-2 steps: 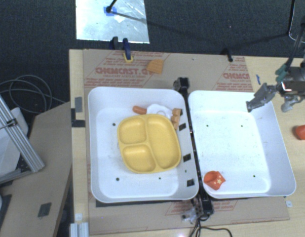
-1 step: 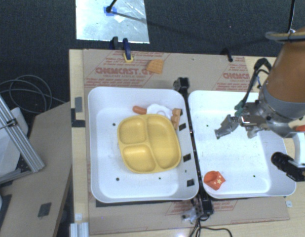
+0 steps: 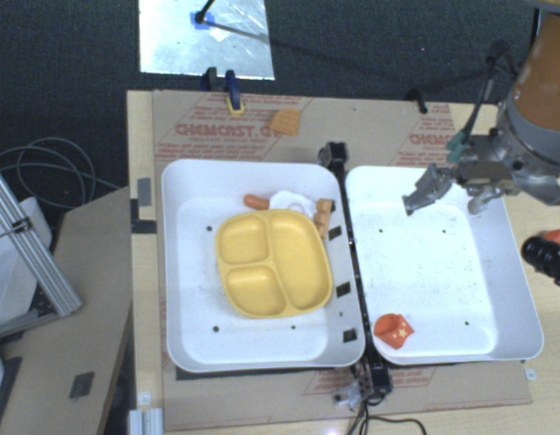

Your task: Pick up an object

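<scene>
Gripper [image 3: 452, 188]: fingers spread wide, nothing between them, hanging above right bin [image 3: 506, 333]. Step: approach. Candidate object: red-orange toy [image 3: 393, 330], well below-left of fingers, at bin's near corner. Next move calls for travel there, descent, closing.

yellow tray [image 3: 273, 265], red object [image 3: 393, 330] (white bins [image 3: 511, 270])

Dark carpet floor [image 3: 62, 53]; shiny metal sheet [image 3: 206, 25] on it; cardboard-topped bench [image 3: 371, 120]; black cables [image 3: 53, 175] at left

divided plate [image 3: 271, 265] lies in the left bin [image 3: 185, 270]; crumpled packet [image 3: 393, 330] in the right bin's [image 3: 497, 270] near-left corner.
</scene>
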Action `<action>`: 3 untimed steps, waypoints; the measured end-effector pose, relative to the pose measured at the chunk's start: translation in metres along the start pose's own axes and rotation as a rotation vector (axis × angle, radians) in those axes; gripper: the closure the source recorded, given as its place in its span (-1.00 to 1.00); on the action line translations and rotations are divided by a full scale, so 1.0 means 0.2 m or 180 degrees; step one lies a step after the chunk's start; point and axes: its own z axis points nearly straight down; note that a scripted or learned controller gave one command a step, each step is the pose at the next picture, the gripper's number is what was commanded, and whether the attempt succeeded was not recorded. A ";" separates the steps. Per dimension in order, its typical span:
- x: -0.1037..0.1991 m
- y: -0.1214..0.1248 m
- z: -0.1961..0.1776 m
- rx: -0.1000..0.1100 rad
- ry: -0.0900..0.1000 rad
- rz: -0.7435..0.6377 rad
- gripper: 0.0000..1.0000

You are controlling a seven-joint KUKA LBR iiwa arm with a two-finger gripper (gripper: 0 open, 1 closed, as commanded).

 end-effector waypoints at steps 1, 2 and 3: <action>-0.08 -0.01 0.34 0.0047 -0.0005 0.0027 -1.00; -0.04 0.00 -0.03 0.0007 -0.0002 0.0009 -1.00; 0.00 -0.01 0.31 0.0050 -0.0003 0.0020 -1.00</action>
